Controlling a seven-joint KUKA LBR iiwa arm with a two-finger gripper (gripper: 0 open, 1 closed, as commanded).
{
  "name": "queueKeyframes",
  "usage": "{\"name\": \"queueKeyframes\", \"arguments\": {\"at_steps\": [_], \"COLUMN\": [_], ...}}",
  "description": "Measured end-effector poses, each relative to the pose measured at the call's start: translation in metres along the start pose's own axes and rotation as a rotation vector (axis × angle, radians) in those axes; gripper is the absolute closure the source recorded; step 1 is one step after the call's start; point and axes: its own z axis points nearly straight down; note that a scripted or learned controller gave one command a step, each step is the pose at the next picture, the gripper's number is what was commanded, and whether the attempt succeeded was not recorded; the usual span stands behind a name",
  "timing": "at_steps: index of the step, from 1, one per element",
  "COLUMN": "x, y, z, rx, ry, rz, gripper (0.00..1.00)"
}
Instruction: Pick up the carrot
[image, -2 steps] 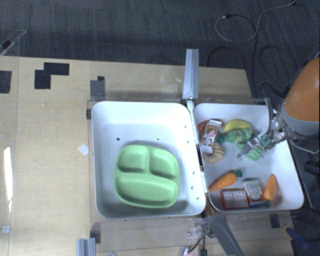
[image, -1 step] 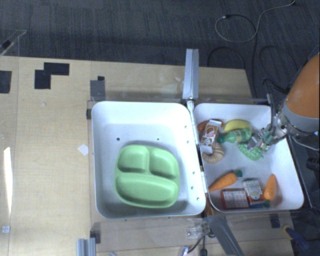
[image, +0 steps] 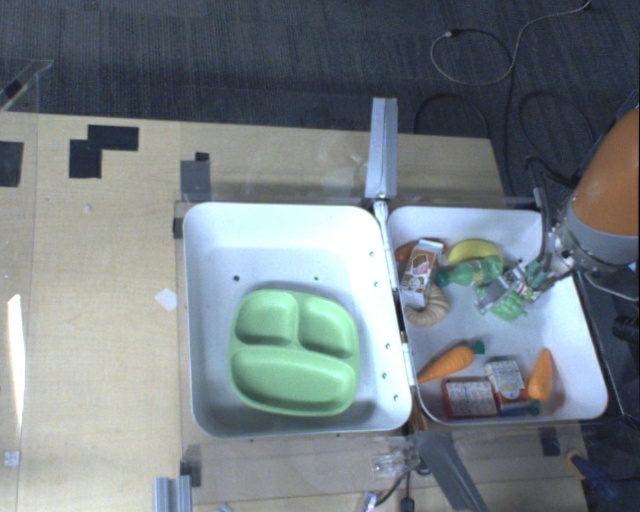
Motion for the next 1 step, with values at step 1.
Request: {"name": "queueKeyframes", "arguments": {"at_steps": [1], "x": [0.0066], "y": [-0.045], "z": [-0.0226], "rx": [0.005], "ry": [0.004], "rz": [-0.349], "gripper": [0.0]}}
